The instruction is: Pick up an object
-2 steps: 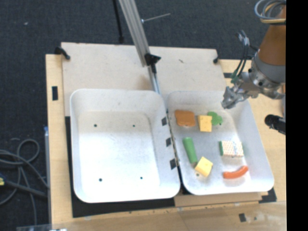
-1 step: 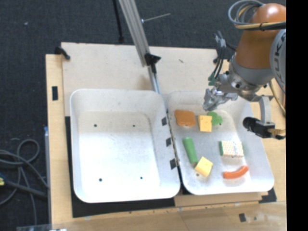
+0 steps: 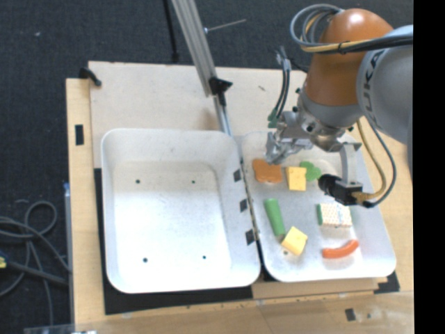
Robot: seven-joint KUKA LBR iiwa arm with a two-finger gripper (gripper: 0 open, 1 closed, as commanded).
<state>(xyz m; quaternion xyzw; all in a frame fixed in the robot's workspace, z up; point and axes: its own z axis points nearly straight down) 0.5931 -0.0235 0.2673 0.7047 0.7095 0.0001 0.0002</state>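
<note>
We see the desk [image 3: 139, 96] bearing two bins; the right bin [image 3: 375, 256] holds the toys. The arm [image 3: 348, 54] hangs its jaws above the orange block [image 3: 267, 172] at the far left; whether they're apart we cannot tell.

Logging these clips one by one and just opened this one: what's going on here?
A grey and orange robot arm reaches in over the right bin, its gripper low at the bin's far left corner, just above an orange-brown block. Nothing is visibly held. Also lying in that bin: two yellow blocks, a green stick, a red-orange piece and a speckled white block.
</note>
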